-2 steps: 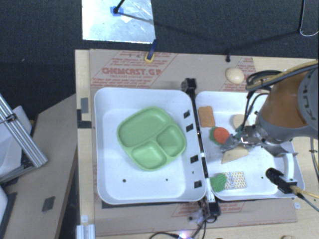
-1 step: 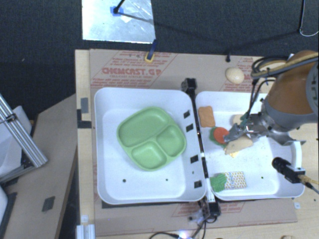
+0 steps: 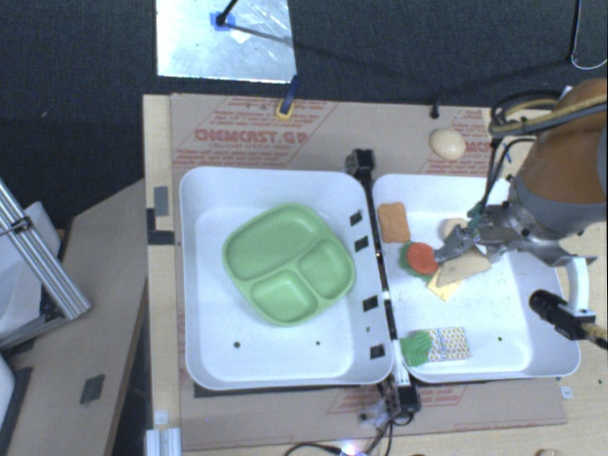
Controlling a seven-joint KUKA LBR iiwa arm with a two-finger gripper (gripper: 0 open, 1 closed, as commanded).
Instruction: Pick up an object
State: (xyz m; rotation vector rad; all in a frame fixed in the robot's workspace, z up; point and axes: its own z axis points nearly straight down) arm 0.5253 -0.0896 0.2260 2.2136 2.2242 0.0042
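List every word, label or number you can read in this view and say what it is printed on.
"CHEMCAST GP": red print on the brown protective sheet under the bins, behind the left bin.
The same red print repeats across that sheet, too small to read.
Patterned packet in the right bin: markings too blurred to read.

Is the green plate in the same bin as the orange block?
No, the green divided plastic plate lies in the left white bin; the orange rectangular block lies in the right.
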